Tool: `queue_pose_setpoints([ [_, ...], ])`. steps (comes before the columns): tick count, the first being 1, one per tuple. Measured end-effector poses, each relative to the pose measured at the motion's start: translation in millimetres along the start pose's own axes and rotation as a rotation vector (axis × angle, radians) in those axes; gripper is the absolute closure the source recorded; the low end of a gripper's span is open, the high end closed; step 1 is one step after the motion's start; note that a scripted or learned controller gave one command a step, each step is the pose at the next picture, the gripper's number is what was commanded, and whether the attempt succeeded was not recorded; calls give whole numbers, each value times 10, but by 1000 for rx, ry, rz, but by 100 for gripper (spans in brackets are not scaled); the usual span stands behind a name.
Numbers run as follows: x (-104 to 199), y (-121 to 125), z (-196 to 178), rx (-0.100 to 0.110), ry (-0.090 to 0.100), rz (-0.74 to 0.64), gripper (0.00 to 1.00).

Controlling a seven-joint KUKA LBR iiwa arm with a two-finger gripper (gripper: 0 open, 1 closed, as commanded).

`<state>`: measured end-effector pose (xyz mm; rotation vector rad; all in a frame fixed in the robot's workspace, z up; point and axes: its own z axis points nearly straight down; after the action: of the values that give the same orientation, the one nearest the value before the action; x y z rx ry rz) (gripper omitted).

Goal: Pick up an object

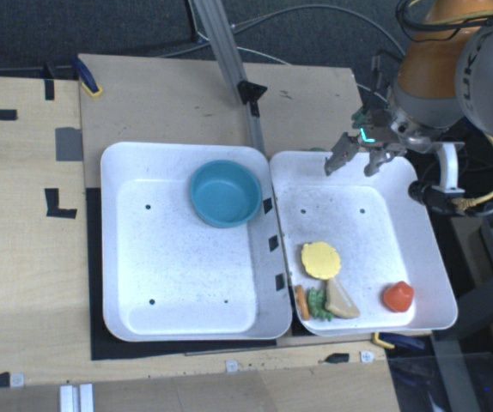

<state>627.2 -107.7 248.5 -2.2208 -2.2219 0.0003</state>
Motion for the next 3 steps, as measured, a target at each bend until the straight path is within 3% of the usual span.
queue_pose_setpoints([
  [1,0,0,0,0,0,0,0],
  [3,-84,-60,1098,5,0,0,0],
])
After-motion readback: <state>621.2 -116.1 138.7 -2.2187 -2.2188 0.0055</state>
